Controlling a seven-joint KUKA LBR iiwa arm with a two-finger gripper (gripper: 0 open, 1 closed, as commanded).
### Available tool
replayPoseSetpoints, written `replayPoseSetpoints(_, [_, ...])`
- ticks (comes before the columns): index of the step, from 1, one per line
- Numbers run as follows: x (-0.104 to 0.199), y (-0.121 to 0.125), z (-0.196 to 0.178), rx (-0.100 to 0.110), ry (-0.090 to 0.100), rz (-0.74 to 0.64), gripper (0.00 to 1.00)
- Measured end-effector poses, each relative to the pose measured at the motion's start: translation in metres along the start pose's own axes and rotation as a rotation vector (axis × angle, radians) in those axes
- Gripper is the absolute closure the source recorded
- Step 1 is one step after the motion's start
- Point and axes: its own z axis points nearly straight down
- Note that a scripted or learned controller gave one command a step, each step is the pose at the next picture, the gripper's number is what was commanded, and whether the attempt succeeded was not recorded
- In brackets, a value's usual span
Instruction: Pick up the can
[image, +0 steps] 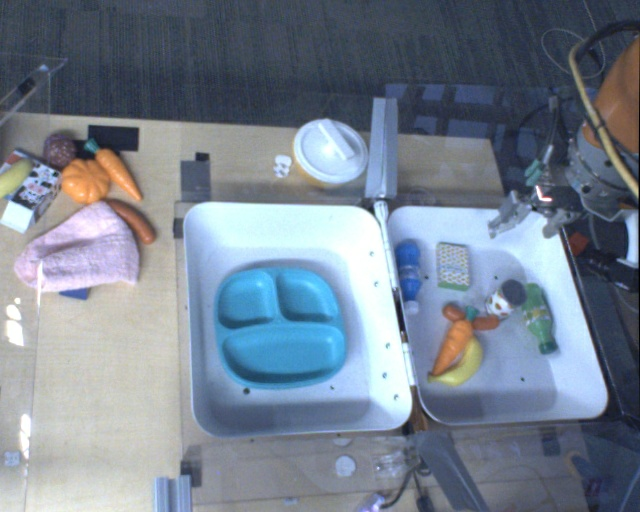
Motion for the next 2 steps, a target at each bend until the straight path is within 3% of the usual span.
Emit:
replayPoseSetpoints(1, [-0.05,-0.006,0.133,0.002,0.0,0.116,0.0])
replayPoseSetpoints(2, [-0.02,-0.032,0.152,-0.007,-0.002,0.072,0.0])
